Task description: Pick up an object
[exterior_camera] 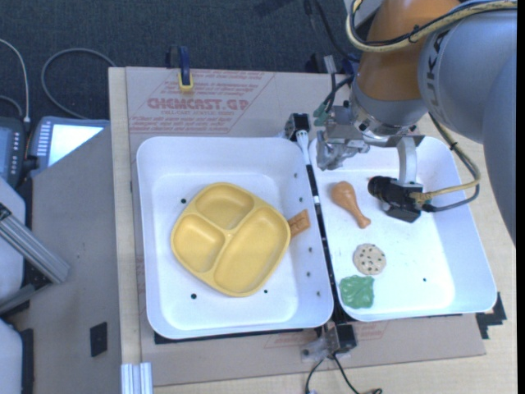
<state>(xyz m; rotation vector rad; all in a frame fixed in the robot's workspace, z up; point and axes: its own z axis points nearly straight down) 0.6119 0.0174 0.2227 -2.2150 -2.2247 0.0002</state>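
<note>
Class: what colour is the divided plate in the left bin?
Yellow: the plate, seen in the camera view.

Bench (78, 245) w/ cardboard sheet (205, 105), two white bins (156, 220) atop.

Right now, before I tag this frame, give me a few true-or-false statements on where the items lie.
1. The yellow divided plate lies in the left bin. True.
2. The chicken drumstick lies on the plate. False: it lies in the right bin.
3. The cookie sits just above the green leaf in the image. True.
4. The gripper is over the left bin's middle. False: it hangs at the right bin's upper left corner.
</note>
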